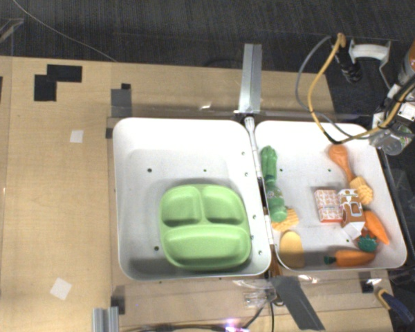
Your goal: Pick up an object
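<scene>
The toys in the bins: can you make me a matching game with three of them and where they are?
Things:
1. green plate
2. long green toy
3. little box

Places:
A. middle of the right bin
B. left bin
C. right bin, beside the divider between the bins

Pairs: 1-B, 2-C, 3-A
</scene>
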You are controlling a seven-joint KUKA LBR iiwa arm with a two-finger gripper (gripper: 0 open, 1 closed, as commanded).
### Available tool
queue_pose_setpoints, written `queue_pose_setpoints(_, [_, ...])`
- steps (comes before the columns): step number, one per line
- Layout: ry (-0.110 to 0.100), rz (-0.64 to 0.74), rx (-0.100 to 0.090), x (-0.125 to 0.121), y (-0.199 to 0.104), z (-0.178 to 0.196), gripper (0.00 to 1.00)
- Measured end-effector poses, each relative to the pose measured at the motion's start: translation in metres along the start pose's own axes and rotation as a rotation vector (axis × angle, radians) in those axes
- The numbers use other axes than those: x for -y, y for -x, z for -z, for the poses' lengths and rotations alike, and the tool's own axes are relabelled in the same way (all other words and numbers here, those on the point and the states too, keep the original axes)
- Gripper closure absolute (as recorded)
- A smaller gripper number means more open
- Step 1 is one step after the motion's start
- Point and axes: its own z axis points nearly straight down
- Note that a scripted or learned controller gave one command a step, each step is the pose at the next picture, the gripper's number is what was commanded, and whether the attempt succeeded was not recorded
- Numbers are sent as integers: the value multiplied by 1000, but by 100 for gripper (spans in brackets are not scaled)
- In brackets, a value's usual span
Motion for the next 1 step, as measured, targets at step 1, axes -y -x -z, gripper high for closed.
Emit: queue_pose_setpoints(1, [0, 210, 3, 3, -14, 0, 100])
